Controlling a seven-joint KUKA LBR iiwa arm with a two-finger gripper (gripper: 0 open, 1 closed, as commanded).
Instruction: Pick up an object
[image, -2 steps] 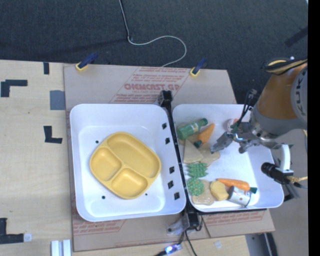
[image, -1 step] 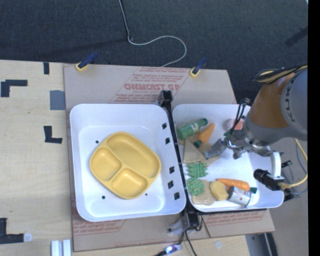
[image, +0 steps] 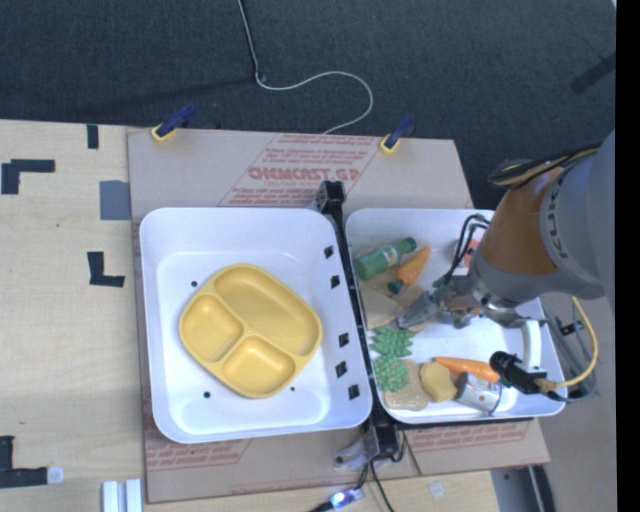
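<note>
- Currently the right bin (image: 450, 218) serves as landmark; the gripper (image: 415, 316) sits low over its middle, tips pointing toward the divider.
- Nearest candidate: green bottle (image: 383, 259), in the bin's upper-left part, just above the tips, long axis roughly crosswise.
- Finger state: cannot tell; tips blurred, nothing visibly held.
- Small items near the bin's front wall are indistinct.

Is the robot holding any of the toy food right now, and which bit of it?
It cannot be told. The two-finger gripper is low in the right white bin, beside the green plastic bottle and orange toy carrot, but too blurred to see anything held.
</note>
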